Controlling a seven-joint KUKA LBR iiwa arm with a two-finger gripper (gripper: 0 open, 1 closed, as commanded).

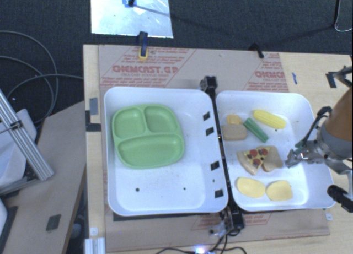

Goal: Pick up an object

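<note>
Gripper low over right bin, just right of pizza slice toy; opening impossible to tell. Corn cob and green stick above pizza slice toy.

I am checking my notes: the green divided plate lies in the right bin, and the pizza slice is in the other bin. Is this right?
Not quite. The camera view shows the green divided plate in the left bin; the pizza slice is in the other bin, on the right.

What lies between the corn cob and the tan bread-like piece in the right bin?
In the camera view, a green stick-shaped toy lies slanted between the corn cob and the tan piece.
</note>
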